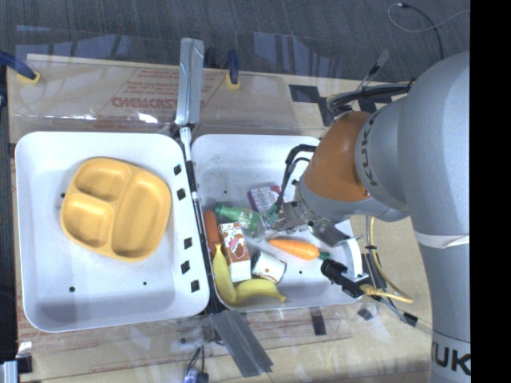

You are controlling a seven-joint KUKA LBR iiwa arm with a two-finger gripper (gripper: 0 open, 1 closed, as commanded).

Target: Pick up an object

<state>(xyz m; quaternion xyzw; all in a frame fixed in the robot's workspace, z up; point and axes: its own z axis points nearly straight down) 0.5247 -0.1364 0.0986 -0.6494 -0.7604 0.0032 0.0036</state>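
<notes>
A yellow divided plate (116, 207) was sat in the middle of the left bin (40, 294), taking up the left half of the frame, with nothing else beside it. Just right of the divider, the right bin (231, 154) was pretty cluttered along its lower left: a banana (239, 290) was curled against the bottom edge, a small juice carton (235, 242) was laid just above it, and a white cup (269, 268) was tipped next to that. A green bottle (237, 213) was lying a bit higher, with a purple packet (263, 195) near it. A carrot (294, 250) was spotted toward the bin's middle, right under the wrist. The gripper (289, 216) was lowered into the pile between bottle and carrot, but whether it was clenched or released couldn't be told, since the arm (415, 158) was crowding the right side.
</notes>
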